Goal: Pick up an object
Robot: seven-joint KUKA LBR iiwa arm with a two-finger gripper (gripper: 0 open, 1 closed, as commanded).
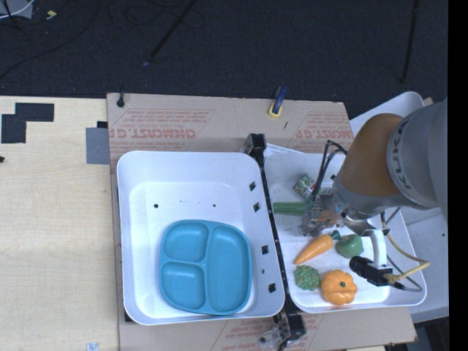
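My gripper [320, 222] hangs low in the right bin [409, 296], under the orange-banded wrist. Just below it lies an orange carrot [315, 248], slanting down to the left, its thick end close to the gripper. A long green vegetable [287, 208] lies to the gripper's left. A small green and white item [304, 186] sits above it. A green pepper-like piece [349, 245] rests right of the carrot. Nearer the front edge are a broccoli floret [308, 277] and an orange pumpkin [338, 287].
The left bin [139, 196] holds a blue divided plate [205, 267]. A black divider [268, 225] separates the two bins. The arm's bulk covers the right bin's far right part. Cardboard lies under both bins.
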